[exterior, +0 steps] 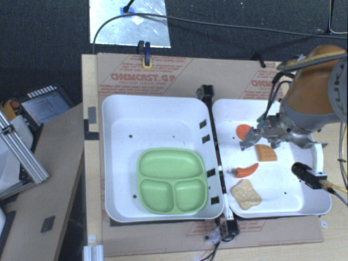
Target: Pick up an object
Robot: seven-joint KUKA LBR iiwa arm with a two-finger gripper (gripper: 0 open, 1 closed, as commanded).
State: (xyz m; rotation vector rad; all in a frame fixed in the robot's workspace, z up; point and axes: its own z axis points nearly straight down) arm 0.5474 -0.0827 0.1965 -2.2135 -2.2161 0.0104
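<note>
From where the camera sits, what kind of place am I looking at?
Probably a robotics lab test bench, not a kitchen: a grey and orange arm reaches over two white bins, toy-like food pieces lie in one, and loose cables cross the dark floor.

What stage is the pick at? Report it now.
Done: the gripper has reached the right bin, low between the red piece and the orange block. In hand: nothing visibly held. Left: grasping and lifting; the red pepper and beige piece lie untouched.

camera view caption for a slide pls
Gripper low in the right bin beside toy foods; green plate in left bin.
</note>
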